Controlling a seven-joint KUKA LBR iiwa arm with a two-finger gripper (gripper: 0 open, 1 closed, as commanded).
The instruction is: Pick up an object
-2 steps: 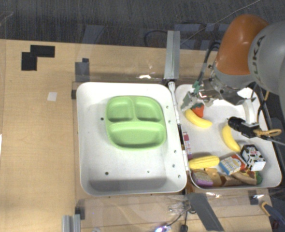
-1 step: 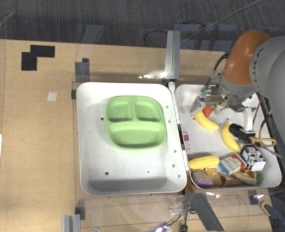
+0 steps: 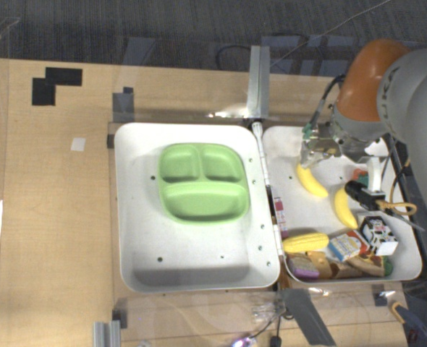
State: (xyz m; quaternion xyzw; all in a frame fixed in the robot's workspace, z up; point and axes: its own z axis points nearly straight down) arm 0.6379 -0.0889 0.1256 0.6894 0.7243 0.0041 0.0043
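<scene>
My gripper (image 3: 313,155) hangs low over the back of the right bin (image 3: 286,144), just above the upper end of a yellow banana (image 3: 311,181). A second banana (image 3: 344,207) lies to its right. Along the front of that bin are a yellow corn cob (image 3: 305,242), a small blue and white box (image 3: 344,247), a purple item (image 3: 305,266) and a black and white object (image 3: 378,233). Nothing shows between the gripper's fingers.
The left bin (image 3: 137,251) holds a green divided plate (image 3: 202,181). A metal divider post (image 3: 257,85) stands at the back between the bins. Cables and a white upright part (image 3: 375,173) sit at the right bin's far right side. The grey arm (image 3: 409,85) fills the upper right.
</scene>
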